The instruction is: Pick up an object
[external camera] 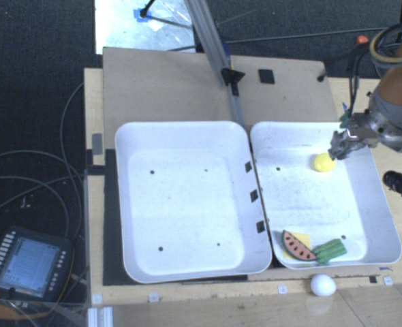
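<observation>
Fingers of the gripper [338, 148] point down over the far corner of the right bin [385, 234], how far apart they stand being impossible to tell from this slant, and nothing is visibly caught between them. A yellow ball [323, 163] lies on the bin floor just beside the tips, toward the near-left of them, and being round it offers no long axis to line up with. Well apart, at the bin's near edge, rest a watermelon slice [297, 245] and a green piece [330, 250]. A white ball [322, 285] sits outside on the bench.
</observation>
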Action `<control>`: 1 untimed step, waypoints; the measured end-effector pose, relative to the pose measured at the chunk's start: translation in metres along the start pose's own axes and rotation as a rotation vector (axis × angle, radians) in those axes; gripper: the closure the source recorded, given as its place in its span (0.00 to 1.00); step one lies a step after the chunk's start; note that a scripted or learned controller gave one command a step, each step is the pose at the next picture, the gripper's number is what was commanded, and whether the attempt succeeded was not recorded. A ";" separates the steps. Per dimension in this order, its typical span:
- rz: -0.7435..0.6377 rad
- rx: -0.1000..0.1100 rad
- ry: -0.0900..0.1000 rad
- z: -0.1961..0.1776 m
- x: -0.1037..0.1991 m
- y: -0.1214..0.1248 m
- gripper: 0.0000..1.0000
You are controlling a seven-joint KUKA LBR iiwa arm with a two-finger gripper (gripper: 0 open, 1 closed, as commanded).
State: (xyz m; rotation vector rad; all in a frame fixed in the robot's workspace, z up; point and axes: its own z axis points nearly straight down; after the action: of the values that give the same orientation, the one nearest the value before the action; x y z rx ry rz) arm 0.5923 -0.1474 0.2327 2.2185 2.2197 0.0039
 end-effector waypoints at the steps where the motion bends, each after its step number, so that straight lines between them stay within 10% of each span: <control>1: 0.000 -0.001 0.000 -0.053 0.000 0.001 1.00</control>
State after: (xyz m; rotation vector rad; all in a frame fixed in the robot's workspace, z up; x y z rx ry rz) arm 0.5931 -0.1476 0.2857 2.2173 2.2191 0.0052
